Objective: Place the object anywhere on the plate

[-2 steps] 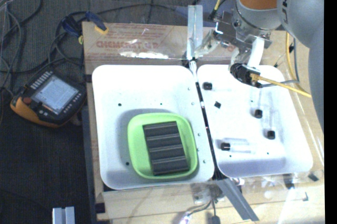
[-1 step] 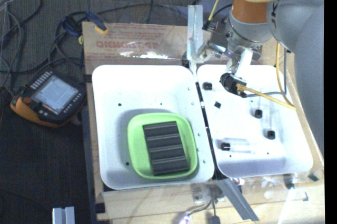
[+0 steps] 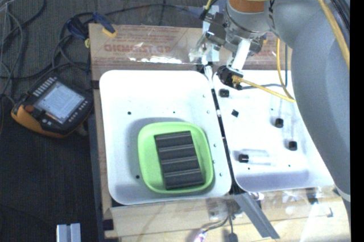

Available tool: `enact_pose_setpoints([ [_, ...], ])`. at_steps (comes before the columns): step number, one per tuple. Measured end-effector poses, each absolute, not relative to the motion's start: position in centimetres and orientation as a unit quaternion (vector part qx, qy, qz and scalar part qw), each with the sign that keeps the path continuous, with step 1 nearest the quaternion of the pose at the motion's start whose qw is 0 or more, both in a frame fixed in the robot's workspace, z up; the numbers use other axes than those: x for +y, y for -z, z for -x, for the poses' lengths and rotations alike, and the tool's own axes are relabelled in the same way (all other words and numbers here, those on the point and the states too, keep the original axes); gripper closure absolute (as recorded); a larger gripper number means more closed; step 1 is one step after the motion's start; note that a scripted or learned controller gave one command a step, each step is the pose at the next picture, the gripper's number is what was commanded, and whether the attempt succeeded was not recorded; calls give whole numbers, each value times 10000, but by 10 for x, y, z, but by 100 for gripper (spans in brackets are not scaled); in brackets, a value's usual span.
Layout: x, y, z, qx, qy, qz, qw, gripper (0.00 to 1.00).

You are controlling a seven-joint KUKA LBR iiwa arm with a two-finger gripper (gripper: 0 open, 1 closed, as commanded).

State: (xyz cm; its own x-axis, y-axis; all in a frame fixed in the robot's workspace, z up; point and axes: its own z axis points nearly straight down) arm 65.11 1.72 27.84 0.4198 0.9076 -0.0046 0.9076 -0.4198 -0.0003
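A green square plate (image 3: 147, 160) lies in the left bin, toward its near side. A dark grey ribbed block (image 3: 178, 160) rests flat on the plate, covering most of its middle. My gripper (image 3: 211, 60) hangs at the far end of the divider between the two bins, well behind the plate and apart from the block. Nothing shows in it from this angle.
The left bin (image 3: 148, 93) and right bin (image 3: 267, 138) meet at a raised divider. Several small black pieces and a clear tube (image 3: 254, 157) lie in the right bin. A cardboard sheet (image 3: 148, 45) sits behind the bins. A teach pendant (image 3: 54, 105) lies on the floor at left.
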Motion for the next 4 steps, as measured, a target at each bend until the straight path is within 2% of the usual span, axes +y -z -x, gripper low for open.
enact_pose_setpoints([
  [1, 27, -277, -668, 5051, 17, -8631, 2, 0],
  [2, 37, -293, -668, 4806, 14, -8769, 2, 0],
  [3, 58, -271, -662, 4593, 23, -8883, 11, 0],
  [4, 56, -263, -668, 4360, 19, -8999, 1, 0],
])
